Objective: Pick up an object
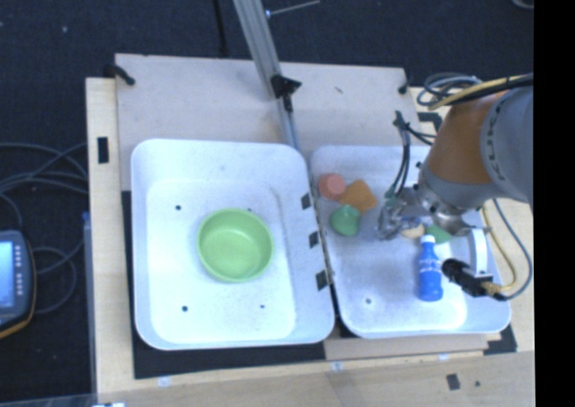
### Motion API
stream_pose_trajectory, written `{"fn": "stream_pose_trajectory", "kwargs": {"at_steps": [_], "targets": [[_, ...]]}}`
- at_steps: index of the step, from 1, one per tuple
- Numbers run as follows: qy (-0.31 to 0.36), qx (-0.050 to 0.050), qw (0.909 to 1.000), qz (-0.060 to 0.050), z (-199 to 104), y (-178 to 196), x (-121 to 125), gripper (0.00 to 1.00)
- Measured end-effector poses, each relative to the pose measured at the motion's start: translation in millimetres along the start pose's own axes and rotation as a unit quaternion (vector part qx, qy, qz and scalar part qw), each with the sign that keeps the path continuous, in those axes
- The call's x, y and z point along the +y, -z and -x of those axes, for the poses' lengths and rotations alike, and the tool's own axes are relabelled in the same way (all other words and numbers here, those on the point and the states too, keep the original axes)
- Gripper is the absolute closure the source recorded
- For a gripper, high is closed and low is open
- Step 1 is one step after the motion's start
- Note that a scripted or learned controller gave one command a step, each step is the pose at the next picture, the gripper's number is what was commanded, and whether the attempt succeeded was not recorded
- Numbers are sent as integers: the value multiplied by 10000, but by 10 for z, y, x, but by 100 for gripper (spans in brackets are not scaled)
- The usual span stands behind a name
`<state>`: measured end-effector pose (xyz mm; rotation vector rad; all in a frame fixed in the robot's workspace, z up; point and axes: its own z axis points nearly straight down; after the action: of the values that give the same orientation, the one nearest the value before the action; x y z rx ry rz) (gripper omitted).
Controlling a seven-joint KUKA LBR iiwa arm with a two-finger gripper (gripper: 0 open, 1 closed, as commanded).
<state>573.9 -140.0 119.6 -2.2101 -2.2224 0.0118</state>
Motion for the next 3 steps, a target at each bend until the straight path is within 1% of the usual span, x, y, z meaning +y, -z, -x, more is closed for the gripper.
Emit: {"fn": "stream_pose_trajectory", "kwargs": {"at_steps": [1, 2, 3], "targets": [[-15, 0, 10000, 27, 23, 554, 30, 100], [-11, -5, 10000, 42, 15, 934, 41, 100], [7, -2, 10000, 27, -578, 885, 5, 100]]}}
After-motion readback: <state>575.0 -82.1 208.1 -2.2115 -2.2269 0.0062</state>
